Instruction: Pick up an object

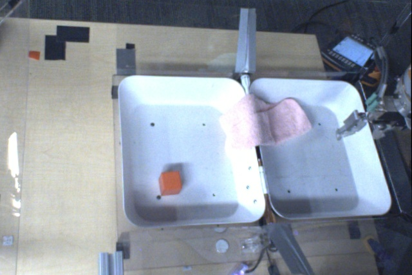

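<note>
Gripper (353, 123) at right edge of right bin (322, 203), low over its upper right part; arm reaches in from right. Jaw state cannot tell, too small and blurred; nothing seen held. Pink cloth (265, 120) draped across divide between bins, part in left bin (141, 138), part in right, well apart from gripper. Orange block (170, 183) on floor of left bin, lower left area, far from gripper
</note>
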Robot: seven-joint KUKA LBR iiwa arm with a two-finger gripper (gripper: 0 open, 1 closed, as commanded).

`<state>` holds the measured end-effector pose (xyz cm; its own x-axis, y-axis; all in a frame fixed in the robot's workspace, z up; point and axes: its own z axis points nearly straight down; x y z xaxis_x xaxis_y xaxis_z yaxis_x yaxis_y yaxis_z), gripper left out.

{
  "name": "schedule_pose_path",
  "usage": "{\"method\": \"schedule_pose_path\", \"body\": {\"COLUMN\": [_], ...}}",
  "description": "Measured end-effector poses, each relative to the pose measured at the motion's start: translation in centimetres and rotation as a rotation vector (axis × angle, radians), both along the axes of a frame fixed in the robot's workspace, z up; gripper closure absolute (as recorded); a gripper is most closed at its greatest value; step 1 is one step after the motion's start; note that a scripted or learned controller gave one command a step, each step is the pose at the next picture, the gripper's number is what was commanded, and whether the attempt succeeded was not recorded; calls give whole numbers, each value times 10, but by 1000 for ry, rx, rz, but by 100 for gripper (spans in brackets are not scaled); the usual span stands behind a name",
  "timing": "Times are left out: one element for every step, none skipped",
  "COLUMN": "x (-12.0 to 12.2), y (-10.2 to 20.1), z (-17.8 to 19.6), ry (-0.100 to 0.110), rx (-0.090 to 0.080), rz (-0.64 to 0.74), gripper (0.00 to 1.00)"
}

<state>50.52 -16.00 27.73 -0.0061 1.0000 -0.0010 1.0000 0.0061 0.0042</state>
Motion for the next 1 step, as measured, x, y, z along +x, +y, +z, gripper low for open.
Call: {"method": "schedule_pose_path", "body": {"x": [90], "y": [58], "z": [-78], "ry": [1], "rx": [1], "rz": [-115], "gripper": [0]}}
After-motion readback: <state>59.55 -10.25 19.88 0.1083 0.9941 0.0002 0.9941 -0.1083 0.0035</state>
